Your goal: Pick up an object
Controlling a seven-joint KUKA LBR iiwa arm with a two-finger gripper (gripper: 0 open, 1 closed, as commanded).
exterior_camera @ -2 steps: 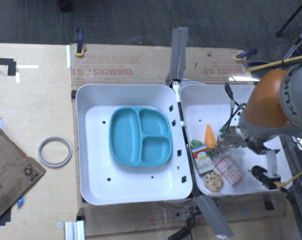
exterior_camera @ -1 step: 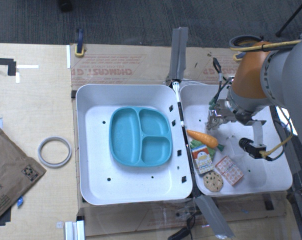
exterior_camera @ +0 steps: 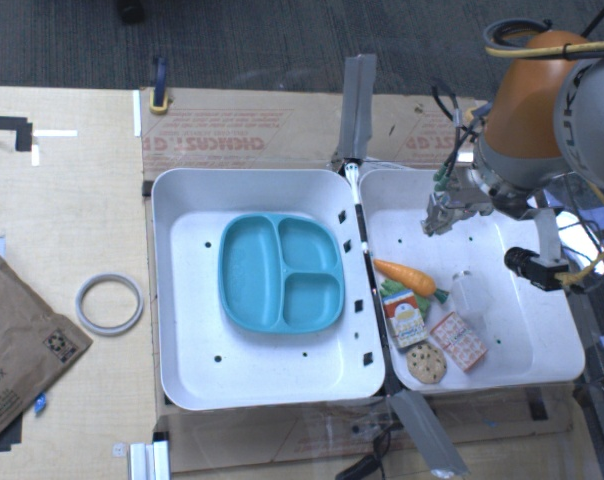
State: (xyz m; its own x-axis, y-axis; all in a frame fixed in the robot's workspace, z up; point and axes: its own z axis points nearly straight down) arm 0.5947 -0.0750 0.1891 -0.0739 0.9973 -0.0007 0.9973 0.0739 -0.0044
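The right bin (exterior_camera: pixel 542 368) holds an orange carrot with a green top (exterior_camera: pixel 406 276), a small green and orange carton (exterior_camera: pixel 405 314), a red patterned packet (exterior_camera: pixel 459 341), a brown cookie (exterior_camera: pixel 426 364) and a clear plastic cup (exterior_camera: pixel 469 294) that is hard to make out. My gripper (exterior_camera: pixel 437 218) hangs over the far part of the right bin, above and behind the carrot, apart from all the objects. Nothing shows between its fingers.
A teal three-part plate (exterior_camera: pixel 281 272) lies in the left bin (exterior_camera: pixel 182 368). On the bench to the left lie a grey tape ring (exterior_camera: pixel 109 302) and a brown cardboard box (exterior_camera: pixel 17 353). A grey divider bar (exterior_camera: pixel 358 98) stands behind the bins.
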